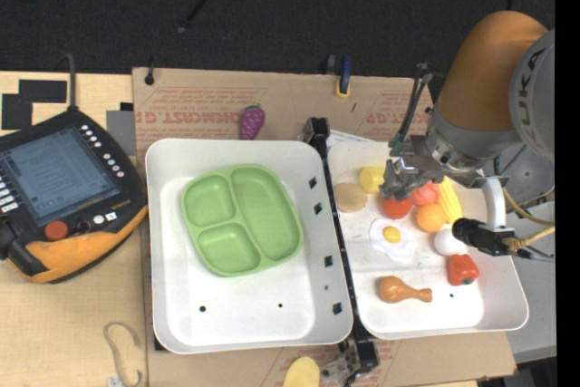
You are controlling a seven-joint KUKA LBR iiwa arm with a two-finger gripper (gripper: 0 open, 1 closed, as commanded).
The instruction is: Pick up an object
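Your robot's hand [400, 184] hangs low over the right bin [507, 313], reaching in from the right. Its dark tip sits on or just above a red toy tomato [396, 207]; you cannot tell how far the hand is spread or whether it grips anything. Around it lie an orange [431, 217], a yellow lemon [370, 178], a fried egg [391, 236], a chicken drumstick [403, 290] and a red pepper [462, 268]. The left bin [172, 285] holds a green divided plate [241, 218].
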